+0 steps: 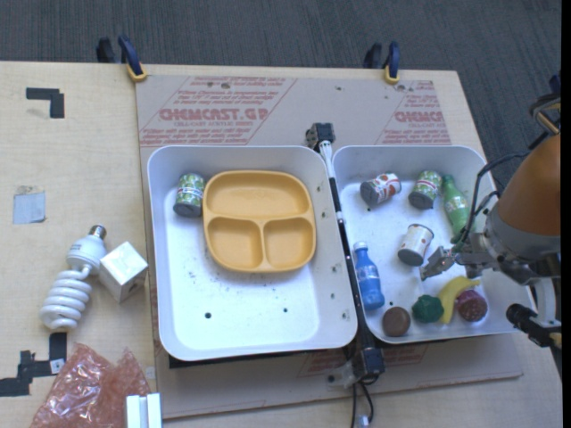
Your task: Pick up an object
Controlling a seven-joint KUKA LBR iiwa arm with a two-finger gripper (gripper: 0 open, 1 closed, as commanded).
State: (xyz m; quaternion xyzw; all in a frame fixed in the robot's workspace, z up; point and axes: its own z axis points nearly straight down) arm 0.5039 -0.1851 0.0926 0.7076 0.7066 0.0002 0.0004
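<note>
The tool (440, 263) is low in the right bin (403, 156), its tips a little apart with nothing between them. The banana (453, 288) lies just below it. Nothing is picked up yet.

Wooden bench (71, 159) bears two white bins (169, 266), bulb (71, 283), cube (123, 270).

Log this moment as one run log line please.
task: pick up an object | gripper: low in right bin, above banana, beside white cup | held: nothing seen | left bin: yellow tray, green can
</note>
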